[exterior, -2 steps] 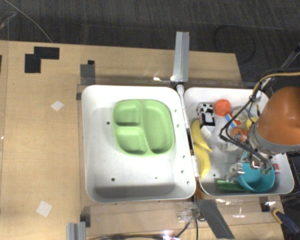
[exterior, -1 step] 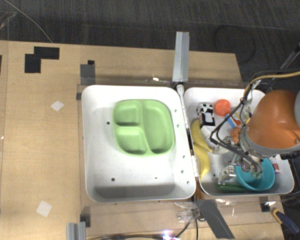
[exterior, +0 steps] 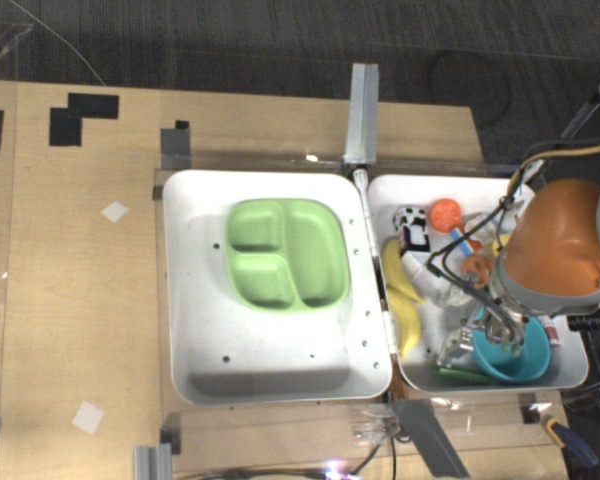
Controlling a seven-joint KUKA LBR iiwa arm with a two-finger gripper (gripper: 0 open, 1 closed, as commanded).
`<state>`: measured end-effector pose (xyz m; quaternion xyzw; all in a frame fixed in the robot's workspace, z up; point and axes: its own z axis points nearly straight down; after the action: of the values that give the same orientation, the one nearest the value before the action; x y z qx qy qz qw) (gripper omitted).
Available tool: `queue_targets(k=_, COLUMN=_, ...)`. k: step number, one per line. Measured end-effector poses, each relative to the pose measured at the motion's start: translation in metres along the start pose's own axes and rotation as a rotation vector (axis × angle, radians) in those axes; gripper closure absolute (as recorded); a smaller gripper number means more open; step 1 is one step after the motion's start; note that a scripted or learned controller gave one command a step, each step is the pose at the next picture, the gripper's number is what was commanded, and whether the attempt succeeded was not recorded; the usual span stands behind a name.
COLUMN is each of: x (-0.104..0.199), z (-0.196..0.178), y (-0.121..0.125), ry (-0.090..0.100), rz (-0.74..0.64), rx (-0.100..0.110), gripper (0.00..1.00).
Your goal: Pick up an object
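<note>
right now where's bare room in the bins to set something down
In the left bin, bare white floor runs along the near wall and the left wall, around the green divided tray. The right bin is crowded: banana, orange ball, teal bowl and the gripper over them.

Green divided tray (exterior: 284, 253) in left white bin (exterior: 195, 368), wooden bench (exterior: 70, 298)
</note>
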<state>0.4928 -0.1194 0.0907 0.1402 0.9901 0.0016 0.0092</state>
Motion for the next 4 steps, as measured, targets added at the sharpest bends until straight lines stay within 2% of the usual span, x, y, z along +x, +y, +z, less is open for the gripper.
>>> queue_targets(k=1, x=0.009, z=0.000, y=0.033, ry=-0.006, rz=-0.120, rx=0.005, gripper=0.00)
queue_targets(k=2, x=0.004, z=-0.014, y=0.035, ry=-0.023, rz=-0.123, rx=0.002, gripper=1.00)
queue_targets(k=3, x=-0.035, z=-0.097, y=0.077, ry=0.002, rz=-0.110, rx=0.001, gripper=1.00)
queue_targets(k=4, x=-0.071, z=-0.129, y=0.053, ry=0.007, rz=-0.038, rx=0.003, gripper=1.00)
